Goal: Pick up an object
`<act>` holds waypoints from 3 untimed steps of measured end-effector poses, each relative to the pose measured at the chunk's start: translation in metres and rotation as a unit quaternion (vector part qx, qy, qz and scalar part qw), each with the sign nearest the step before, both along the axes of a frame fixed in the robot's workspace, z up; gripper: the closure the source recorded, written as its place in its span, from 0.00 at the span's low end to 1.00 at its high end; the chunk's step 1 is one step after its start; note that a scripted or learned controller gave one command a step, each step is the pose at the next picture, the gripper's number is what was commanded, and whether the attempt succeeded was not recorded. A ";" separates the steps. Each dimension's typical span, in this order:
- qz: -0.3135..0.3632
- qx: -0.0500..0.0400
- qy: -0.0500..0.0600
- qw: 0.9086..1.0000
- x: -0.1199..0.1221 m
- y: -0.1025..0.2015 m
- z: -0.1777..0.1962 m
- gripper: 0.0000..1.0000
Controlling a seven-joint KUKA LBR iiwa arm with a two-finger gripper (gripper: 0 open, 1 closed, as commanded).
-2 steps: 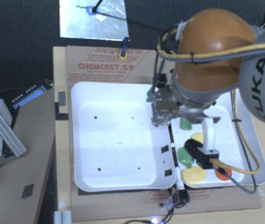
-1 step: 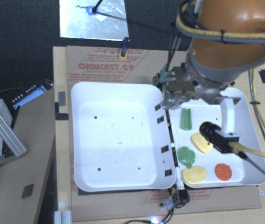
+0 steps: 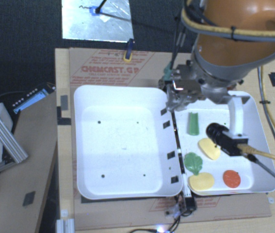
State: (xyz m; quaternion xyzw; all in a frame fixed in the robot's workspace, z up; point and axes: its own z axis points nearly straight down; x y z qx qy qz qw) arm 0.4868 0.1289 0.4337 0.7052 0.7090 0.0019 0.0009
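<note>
The fingers (image 3: 176, 97) sit under the grey and orange arm (image 3: 234, 28), in a cluster of metal parts over the far end of the divider between the two bins. You cannot tell from this view whether they are spread or pressed together, and nothing is seen between them.

In the right shallow white bin (image 3: 263, 171) you have five items:
- A green rectangular block (image 3: 193, 123) lies near the fingers, at their 5 o'clock.
- A pale yellow oval piece (image 3: 209, 148) lies at the block's 5 o'clock.
- A green leafy-shaped piece (image 3: 193, 162) lies at the block's 6 o'clock, beside the divider.
- A yellow rounded piece (image 3: 202, 181) lies just at the leafy piece's 5 o'clock.
- A red round piece (image 3: 232, 178) lies at the yellow rounded piece's 3 o'clock.

The left shallow white bin (image 3: 122, 144) sits at the right bin's 9 o'clock on the table (image 3: 25, 169).
</note>
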 end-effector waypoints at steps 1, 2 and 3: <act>0.000 0.000 0.001 1.000 0.000 0.012 0.011 1.00; 0.000 0.000 0.001 1.000 0.000 0.018 0.019 1.00; 0.000 0.000 0.001 1.000 0.000 0.030 0.028 1.00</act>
